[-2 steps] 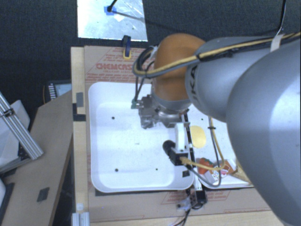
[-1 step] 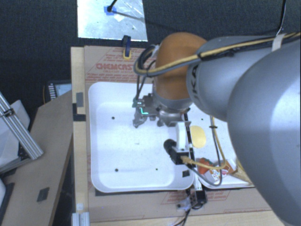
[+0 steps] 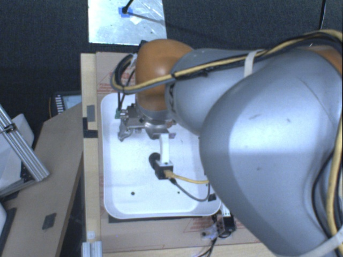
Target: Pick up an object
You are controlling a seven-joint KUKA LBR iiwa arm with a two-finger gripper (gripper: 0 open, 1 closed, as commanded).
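Note:
The grey arm with its orange band (image 3: 155,68) reaches in from the right and covers most of the view. My gripper (image 3: 126,127) hangs low over the upper left part of a white bin (image 3: 134,205), close to the bin's floor. The wrist hides what lies right under it. I can make out no loose object on the part of the bin floor that shows, only two small dark specks (image 3: 133,193) near the front.
The second bin lies hidden behind the arm on the right. A silver sheet (image 3: 126,12) with blue tape lies at the back. An aluminium rail (image 3: 21,149) leans at the left beside the wooden bench edge (image 3: 88,159). Small cable connectors (image 3: 222,226) sit by the bin's front right corner.

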